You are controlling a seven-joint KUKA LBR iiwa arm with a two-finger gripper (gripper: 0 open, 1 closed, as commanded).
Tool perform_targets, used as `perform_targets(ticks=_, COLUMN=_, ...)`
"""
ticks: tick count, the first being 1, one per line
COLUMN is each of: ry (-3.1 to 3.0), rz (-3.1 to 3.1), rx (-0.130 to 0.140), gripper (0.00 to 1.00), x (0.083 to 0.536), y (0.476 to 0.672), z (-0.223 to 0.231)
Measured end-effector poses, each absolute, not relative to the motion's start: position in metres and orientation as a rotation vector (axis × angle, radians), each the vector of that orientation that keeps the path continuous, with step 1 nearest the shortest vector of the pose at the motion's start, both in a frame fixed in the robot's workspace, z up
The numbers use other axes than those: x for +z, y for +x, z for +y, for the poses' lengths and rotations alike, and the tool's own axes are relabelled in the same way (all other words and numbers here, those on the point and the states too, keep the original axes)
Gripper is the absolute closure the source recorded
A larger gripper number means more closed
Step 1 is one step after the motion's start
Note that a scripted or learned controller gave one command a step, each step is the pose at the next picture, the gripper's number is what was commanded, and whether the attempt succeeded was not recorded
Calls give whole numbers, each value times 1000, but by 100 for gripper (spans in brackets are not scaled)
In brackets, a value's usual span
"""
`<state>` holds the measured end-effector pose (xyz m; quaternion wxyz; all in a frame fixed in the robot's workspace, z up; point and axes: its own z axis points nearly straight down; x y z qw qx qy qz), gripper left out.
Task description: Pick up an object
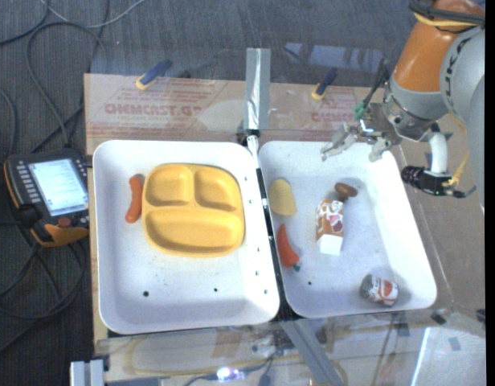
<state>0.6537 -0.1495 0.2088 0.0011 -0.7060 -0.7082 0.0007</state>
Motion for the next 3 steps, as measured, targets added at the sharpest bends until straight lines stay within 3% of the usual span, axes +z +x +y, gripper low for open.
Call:
perform_targets(ticks=1, ry=-2386, rz=-2043, rx=-1, gripper=0, x=93, y=583, z=-144)
perform_targets(ticks=2, ry=-2388, rz=-2042, rx=1, gripper=100, x=102, y=583, z=-146)
perform_targets(ticks=3, ry=-2555, rz=-1828, rx=6, gripper=100, x=209, y=582, z=-107)
